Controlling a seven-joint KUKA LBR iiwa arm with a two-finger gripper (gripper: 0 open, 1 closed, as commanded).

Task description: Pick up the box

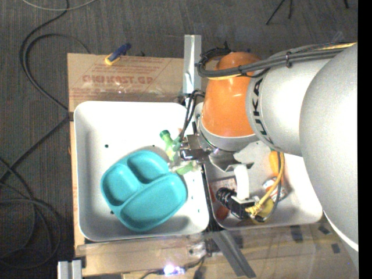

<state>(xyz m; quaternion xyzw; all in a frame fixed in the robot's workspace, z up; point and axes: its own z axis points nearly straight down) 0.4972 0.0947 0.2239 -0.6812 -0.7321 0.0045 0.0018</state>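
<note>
Teal plastic takes up the lower part of the left bin [93,121]: a divided plate [142,193] lies there on a slant, and a pale green plastic piece [170,139] sits just beside its upper right edge, close to the wall between the two bins. The arm's orange band [229,106] hangs over that wall at the centre of the frame. Below it the gripper [189,154] is down at the left bin's right edge, near or touching the green piece. The wrist hides too much of it for me to tell whether it is released or clenched, and nothing can be seen gripped in it. What may be the box [224,185] is a small reddish-brown corner in the right bin [302,205], at lower centre just right of the dividing wall. It is mostly covered by the wrist and too hidden to name with confidence. By my judgement the task is at an early stage, with no lift and no visible grasp. If that corner is the box, the gripper sits on the wrong side of the wall, so the approach, the closing and the raise are all left to do.
</note>
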